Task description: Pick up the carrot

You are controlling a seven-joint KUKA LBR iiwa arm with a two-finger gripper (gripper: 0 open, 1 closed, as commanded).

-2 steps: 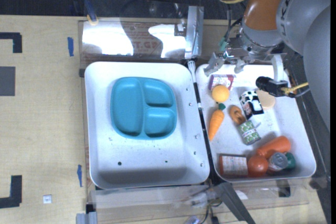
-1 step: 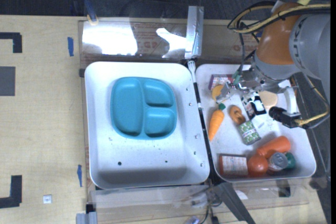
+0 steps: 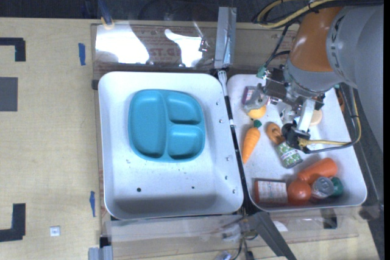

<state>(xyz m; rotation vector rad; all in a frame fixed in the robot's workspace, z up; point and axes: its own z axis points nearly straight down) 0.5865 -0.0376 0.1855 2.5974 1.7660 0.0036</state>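
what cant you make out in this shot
- Pincer, camera view: the arm's wrist overhangs it, so open or shut is unclear.
- Small jar: label too small to read.
- Yellow item above the carrot: partly hidden under the wrist, unidentifiable.
- Right bin: far corner hidden by the arm.

carrot [image 3: 250, 142] | orange, green top | lying tilted | right bin, left side
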